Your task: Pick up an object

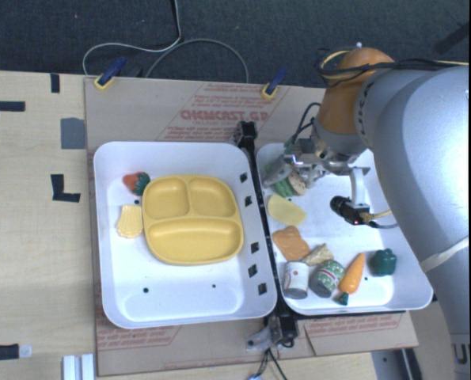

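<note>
Gripper low at right bin's far left corner, over a green-and-tan item, possibly touching; finger state cannot be told. Carrot lies near front.

A yellow divided plate lies in the left bin; just left of it sit a pale yellow ridged piece and, above that, a small red-and-green toy; beyond the plate, blue-and-yellow clamps pin a cardboard sheet to the bench; a white cable loops past them.
</note>
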Available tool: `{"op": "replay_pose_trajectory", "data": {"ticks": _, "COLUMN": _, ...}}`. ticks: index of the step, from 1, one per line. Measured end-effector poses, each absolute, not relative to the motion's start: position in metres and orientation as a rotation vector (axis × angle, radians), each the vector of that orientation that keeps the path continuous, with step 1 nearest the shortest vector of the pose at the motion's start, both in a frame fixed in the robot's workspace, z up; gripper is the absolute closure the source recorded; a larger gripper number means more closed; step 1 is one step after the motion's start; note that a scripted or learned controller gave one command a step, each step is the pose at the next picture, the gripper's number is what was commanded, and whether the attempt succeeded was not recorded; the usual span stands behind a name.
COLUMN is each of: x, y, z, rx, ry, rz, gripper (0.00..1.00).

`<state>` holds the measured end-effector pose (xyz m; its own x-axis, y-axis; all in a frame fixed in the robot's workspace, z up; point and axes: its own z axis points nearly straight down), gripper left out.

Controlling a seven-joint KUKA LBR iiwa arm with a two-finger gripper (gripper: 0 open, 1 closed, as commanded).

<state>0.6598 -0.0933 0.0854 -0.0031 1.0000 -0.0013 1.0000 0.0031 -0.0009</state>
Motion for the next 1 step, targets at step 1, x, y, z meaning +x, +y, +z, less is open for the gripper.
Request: {"op": "replay_pose_trajectory", "data": {"ticks": 1, "x": 0.6594, "y": -0.0936, "z": 0.0953, "rx": 2.216, "ry": 2.222, "rz": -0.002, "gripper": 1.0}}
